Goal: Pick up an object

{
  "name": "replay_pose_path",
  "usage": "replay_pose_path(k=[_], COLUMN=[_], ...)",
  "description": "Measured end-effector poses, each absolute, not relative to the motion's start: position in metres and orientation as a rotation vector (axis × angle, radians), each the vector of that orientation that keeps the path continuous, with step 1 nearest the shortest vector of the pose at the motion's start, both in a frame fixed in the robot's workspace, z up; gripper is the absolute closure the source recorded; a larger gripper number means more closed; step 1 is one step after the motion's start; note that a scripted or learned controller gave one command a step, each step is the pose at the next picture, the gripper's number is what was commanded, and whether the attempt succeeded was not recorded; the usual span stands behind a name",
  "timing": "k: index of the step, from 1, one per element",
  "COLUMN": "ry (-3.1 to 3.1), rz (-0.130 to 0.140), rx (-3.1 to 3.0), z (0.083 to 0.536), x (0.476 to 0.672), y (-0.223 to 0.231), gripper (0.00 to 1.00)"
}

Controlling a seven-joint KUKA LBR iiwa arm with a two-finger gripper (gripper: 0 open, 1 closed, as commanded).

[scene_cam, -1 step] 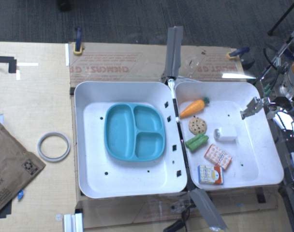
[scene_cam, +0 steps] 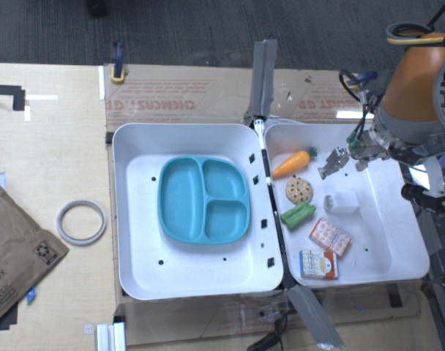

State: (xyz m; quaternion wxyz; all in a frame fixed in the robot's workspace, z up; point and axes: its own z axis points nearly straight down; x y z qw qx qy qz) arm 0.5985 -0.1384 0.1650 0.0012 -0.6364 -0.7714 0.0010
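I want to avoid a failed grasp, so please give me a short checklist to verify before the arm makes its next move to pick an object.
1. Objects available in the right bin: carrot, cookie, green vegetable, two small cartons: ok.
2. Gripper is above the right bin: ok.
3. Gripper carries nothing: ok.
4. Finger opening: cannot tell.
5. Target directly under gripper: not ok; it hangs over bare floor beside the carrot.
6. Objects separated enough: not ok; cookie and green vegetable lie close.
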Motion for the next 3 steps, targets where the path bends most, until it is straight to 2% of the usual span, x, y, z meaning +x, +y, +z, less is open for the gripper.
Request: replay_pose_path(k=[1, 2, 3], ry=[-2.366, -2.392, -2.394], rz=[0.002, 0.000, -0.007], rx=[-2.065, -2.038, -2.048], z=[0.091, 0.092, 0.102], x=[0.559, 0.477, 0.481], y=[-0.102, -0.133, -0.134], gripper=[0.00, 0.00, 1.00])
